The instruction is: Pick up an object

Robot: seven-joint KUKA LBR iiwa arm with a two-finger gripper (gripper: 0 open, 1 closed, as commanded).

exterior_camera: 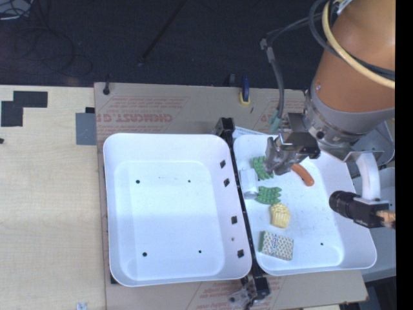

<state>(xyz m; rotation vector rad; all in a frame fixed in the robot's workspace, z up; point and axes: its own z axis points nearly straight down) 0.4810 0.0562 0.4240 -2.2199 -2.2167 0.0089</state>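
My gripper [279, 163] hangs low over the upper part of the right bin [329, 254]. It sits right at a green toy [261, 168] on its left and an orange carrot-like piece [304, 175] on its right. A second green piece [268, 194] lies just below, then a yellow corn-like toy [280, 215]. A patterned green-and-white block [277, 245] rests near the bin's front. The gripper body hides whatever is directly beneath it.
The left bin [122, 173] stands beside the right one, split from it by a black clip strip [233, 192]. A black cylinder [352, 206] of the arm juts over the right bin's right edge. Cardboard lies under both bins.
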